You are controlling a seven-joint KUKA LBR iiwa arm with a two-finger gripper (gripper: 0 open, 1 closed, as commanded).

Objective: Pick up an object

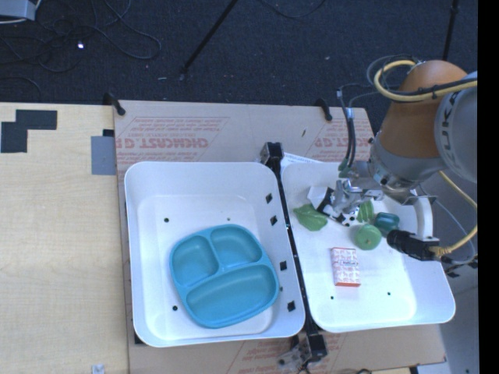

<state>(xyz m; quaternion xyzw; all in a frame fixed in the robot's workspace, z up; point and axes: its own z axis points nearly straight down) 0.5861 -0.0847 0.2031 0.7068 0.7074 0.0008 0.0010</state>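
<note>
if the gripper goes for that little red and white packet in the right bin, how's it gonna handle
The red and white packet lies flat on the right bin's floor, so it probably won't roll. It looks thin and light, so it may slide when nudged. Sitting so low, its edges could be hard to catch.

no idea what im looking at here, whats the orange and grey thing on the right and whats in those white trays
The grey and orange thing is a robot arm. It reaches in from the right, and at its tip sits a gripper for picking things up. The single picture comes from a camera fixed above the bench, looking down at a slant.

Two shallow white bins sit side by side. The left bin holds a blue divided plate. The right bin holds a few small green items, a teal one and a small red and white packet. The gripper is low among the green items; I cannot tell whether it holds anything.
</note>
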